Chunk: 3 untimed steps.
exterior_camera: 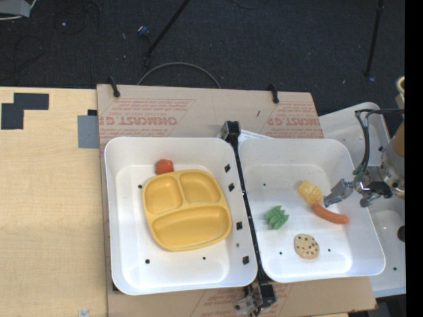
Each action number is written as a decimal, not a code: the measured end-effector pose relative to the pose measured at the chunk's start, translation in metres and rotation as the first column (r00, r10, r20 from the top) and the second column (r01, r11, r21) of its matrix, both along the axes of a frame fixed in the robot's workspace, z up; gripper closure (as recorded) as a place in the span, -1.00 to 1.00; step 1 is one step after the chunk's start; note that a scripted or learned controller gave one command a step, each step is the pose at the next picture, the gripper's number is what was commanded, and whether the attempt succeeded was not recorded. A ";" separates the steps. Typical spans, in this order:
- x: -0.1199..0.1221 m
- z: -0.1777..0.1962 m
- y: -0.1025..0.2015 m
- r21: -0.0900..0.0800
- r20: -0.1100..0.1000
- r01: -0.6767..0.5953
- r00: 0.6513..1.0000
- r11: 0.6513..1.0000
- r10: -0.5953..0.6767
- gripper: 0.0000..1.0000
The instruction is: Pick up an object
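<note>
gripper sits at the right edge of the right bin, low over the floor; finger spacing cannot be made out. orange sausage lies just below-left of it, yellow corn piece just to its left, green toy and cookie farther off. cardboard behind the bins carries red print, upside down, not legible with confidence.

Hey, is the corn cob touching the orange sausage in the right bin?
Cannot tell. In the camera view the corn cob sits just up and left of the sausage; their near ends meet or almost meet, with no plain gap or contact visible.
</note>
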State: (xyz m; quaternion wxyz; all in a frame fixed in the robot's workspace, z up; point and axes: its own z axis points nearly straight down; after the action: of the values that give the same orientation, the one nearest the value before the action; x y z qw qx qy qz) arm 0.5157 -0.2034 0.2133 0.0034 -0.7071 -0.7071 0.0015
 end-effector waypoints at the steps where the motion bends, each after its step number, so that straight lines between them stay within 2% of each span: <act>1: 0.002 -0.044 0.006 0.000 0.000 0.001 1.000 1.000 -0.001 -1.00; 2: -0.008 -0.101 0.000 0.001 -0.002 0.001 1.000 1.000 -0.001 -1.00; 3: -0.006 -0.088 -0.001 0.000 0.002 0.003 1.000 1.000 -0.003 1.00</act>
State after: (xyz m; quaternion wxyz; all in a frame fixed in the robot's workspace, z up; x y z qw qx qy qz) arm 0.5096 -0.2045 0.1252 0.0025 -0.7080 -0.7062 0.0010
